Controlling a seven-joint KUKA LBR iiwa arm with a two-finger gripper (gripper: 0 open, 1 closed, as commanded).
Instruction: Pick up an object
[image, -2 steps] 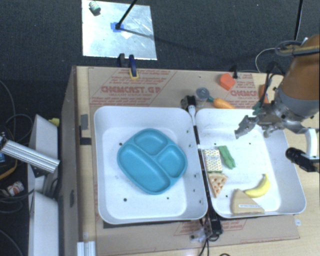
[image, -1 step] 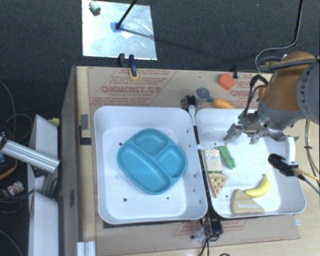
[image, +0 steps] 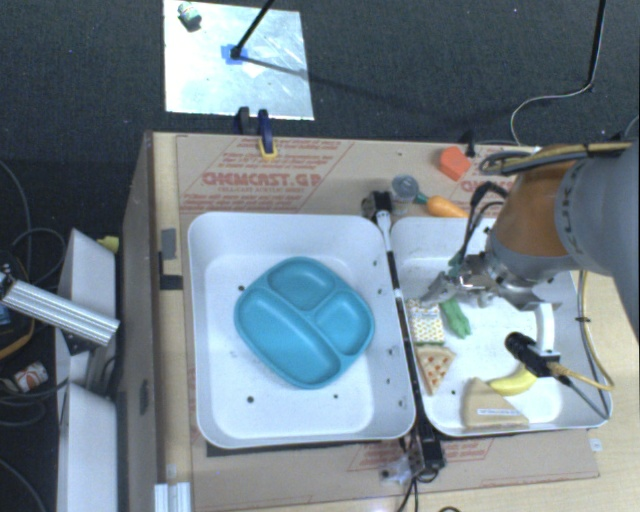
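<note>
**benchwatcher:** I'm standing by the surface and the arm is reaching in from the right. The gripper (image: 450, 290) is hanging over the right bin (image: 488, 338), up near the wall it shares with the other bin. From my angle I can't tell whether it's spread or clenched, and I'm not seeing anything in its grip.

**toteguy:** What's it going for?

**benchwatcher:** I'm guessing the green vegetable (image: 457, 319). It's lying on the bin floor just in front of the gripper, a touch to the right. Its long axis is running on a slant, far-left to near-right, so I'm thinking the wrist needs to be lining up across that.

**toteguy:** Anything crowding it?

**benchwatcher:** Yeah, a patterned card (image: 427, 325) is sitting right beside it on the left, maybe touching. A pizza slice (image: 434, 368) is lying just in front of the card. Coming down sloppy is risking a pinch on the card instead. The banana (image: 515, 382) and the sandwich wedge (image: 493, 406) are sitting well apart, in the near corner. The blue plate (image: 305, 322) is in the left bin (image: 230, 400), out of the way.
</note>
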